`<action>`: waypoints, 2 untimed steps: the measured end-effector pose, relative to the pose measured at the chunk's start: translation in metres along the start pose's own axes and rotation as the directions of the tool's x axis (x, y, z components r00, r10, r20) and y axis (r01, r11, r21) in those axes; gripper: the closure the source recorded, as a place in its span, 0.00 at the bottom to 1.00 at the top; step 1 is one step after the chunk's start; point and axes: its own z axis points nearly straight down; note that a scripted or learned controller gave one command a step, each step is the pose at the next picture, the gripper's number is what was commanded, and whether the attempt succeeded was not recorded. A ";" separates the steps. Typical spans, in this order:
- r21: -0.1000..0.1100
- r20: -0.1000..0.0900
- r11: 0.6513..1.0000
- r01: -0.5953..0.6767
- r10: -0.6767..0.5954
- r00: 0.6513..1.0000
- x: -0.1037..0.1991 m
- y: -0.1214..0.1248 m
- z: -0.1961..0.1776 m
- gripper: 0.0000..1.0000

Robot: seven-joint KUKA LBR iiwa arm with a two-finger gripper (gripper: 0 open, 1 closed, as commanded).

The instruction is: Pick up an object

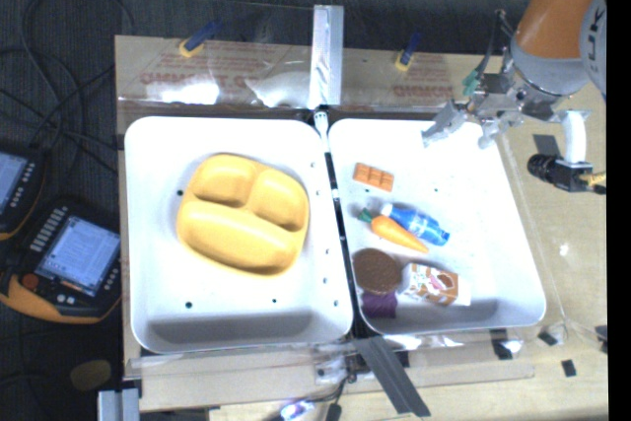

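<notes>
My gripper [463, 125] hangs over the back right corner of the right bin [493, 212], with its two grey fingers spread apart and nothing between them. In that bin lie a small orange waffle-like block [374, 176], a blue and white bottle [414, 223], an orange carrot [398, 233], a brown round cookie-like piece [375, 269] on a purple base and a small printed packet [433, 284]. All of them lie to the left of and nearer the front than the gripper. A big yellow bread-shaped object [243, 212] sits in the left bin [158, 311].
A vertical metal post [327, 49] stands behind the divide between the bins. Clear plastic sheeting with clips lies along the back edge. A handheld pendant [64, 256] and cables rest on the floor at the left. A black knob [552, 168] sticks out at the right.
</notes>
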 end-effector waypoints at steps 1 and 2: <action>0.001 -0.002 1.000 0.002 -0.002 1.000 0.001 0.001 -0.009 1.00; 0.001 -0.001 1.000 0.002 -0.002 1.000 0.001 0.001 -0.009 0.00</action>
